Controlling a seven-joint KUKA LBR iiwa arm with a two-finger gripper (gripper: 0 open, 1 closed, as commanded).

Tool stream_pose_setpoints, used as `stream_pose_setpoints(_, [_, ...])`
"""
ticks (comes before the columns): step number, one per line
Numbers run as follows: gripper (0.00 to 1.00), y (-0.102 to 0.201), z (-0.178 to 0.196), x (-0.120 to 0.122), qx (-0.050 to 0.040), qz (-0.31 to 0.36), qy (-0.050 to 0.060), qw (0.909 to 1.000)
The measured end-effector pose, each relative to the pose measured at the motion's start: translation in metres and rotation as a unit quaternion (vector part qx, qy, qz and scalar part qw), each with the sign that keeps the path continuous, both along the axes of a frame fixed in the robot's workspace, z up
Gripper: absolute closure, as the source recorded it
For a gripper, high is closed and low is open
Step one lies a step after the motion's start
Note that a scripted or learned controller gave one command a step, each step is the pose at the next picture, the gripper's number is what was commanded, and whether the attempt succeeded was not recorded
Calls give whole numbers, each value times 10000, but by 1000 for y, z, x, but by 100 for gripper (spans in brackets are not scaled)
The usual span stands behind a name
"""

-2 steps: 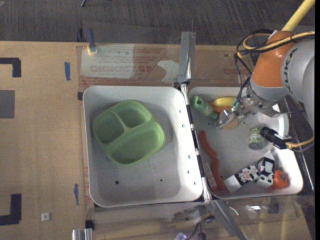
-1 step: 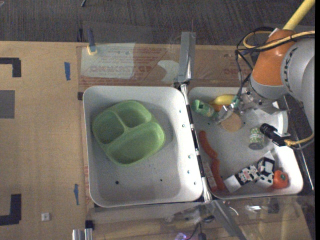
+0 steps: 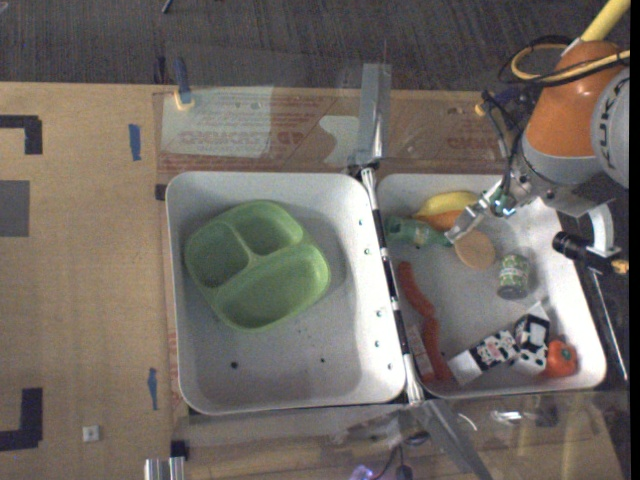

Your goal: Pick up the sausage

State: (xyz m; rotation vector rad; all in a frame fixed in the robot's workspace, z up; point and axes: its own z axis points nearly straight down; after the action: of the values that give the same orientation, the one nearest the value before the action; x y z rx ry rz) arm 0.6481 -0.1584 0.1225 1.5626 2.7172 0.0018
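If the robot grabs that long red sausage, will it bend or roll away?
The sausage looks long, thin and wavy, so it may droop if gripped at one end. It lies against the right bin's left wall, which probably stops it rolling that way. Its smooth-looking skin could slip between the fingers.

Green divided plate [image 3: 258, 264] in left bin [image 3: 190, 368], banana [image 3: 447, 205], small can [image 3: 513, 276], milk carton [image 3: 490, 353] in right bin [image 3: 590, 363]
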Motion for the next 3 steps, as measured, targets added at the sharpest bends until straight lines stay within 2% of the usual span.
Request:
stream_pose_setpoints(1, [0, -34, -34, -2, 5, 585, 19, 9983])
stream_pose_setpoints(2, [0, 63, -35, -65, 24, -993, 5, 9951])
stream_pose_setpoints(3, [0, 61, -35, -125, 14, -217, 5, 9998])
